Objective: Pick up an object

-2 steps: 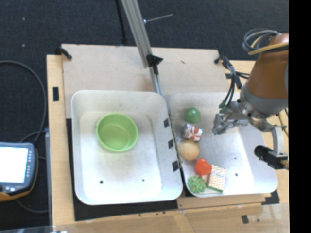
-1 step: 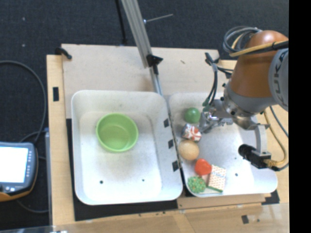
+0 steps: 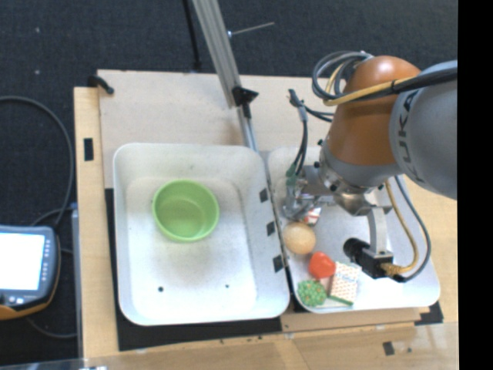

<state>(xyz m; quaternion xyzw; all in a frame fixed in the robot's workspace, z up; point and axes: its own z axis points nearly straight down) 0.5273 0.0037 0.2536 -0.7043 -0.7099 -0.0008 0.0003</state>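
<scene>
at centre right of the frame, the two-finger gripper (image 3: 296, 206) hangs in the right white bin (image 3: 420, 284), just above a round tan ball (image 3: 299, 239) lying near the bin's left wall. whether it is released or clenched, i cannot tell. a good grasp probably means descending centred on the ball so it cannot roll aside. a red rounded piece (image 3: 322, 265), a green knobbly item (image 3: 312, 292) and a patterned packet (image 3: 344, 282) crowd below it; open room lies rightward. a lime green plastic bowl (image 3: 186, 210) sits in the left white bin (image 3: 131, 299).

The arm (image 3: 370, 129) hides much of the right bin (image 3: 420, 295), and the claw (image 3: 296, 206) is too blurred to read.
</scene>
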